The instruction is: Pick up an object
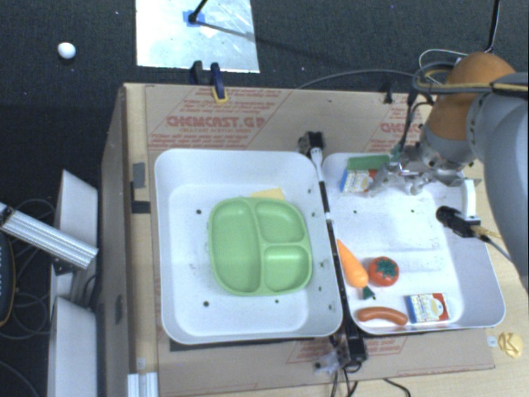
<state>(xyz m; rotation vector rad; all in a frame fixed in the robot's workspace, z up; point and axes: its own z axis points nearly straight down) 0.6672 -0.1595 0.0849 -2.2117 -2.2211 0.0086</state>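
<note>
The end effector [402,174] hangs low over the far end of the right bin [475,265], just beside a small green-and-white box [358,174]; whether its grip is released or clenched cannot be told, since glare blurs it. Nearer in that bin lie a carrot [352,264], tomato [383,270], sausage [381,314] and small carton [426,308]. The left bin [178,222] holds a green divided plate [259,246], which partly hides a yellow item [269,194].

Tray [259,246] in left bin [178,222]; carrot [352,265] in right bin [483,279].
</note>
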